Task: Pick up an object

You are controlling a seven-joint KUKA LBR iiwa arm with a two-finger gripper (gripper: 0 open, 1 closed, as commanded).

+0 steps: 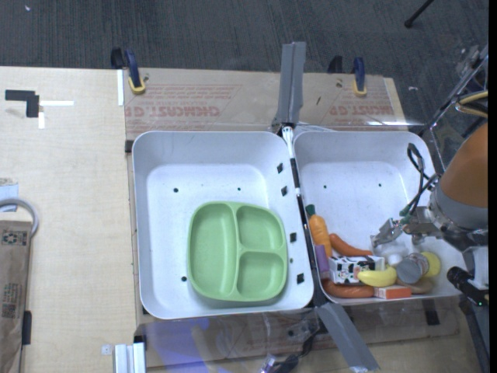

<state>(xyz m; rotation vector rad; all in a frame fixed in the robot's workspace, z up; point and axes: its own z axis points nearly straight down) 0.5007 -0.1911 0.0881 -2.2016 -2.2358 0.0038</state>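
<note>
White right bin [349, 169], end effector [396, 231] above toys [365, 274]

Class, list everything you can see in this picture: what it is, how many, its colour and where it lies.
Shallow plastic bins: two, white, side by side on the bench.
Divided plastic plate: one, light green, left bin.
Toy carrot: one, orange, right bin, left edge.
Toy banana: one, yellow, right bin, front.
Toy sausages: two, orange-red, right bin, front.
Clamps: two, blue and yellow, bench's far edge.
Gripper: one, metal, over the right bin's front pile.
</note>
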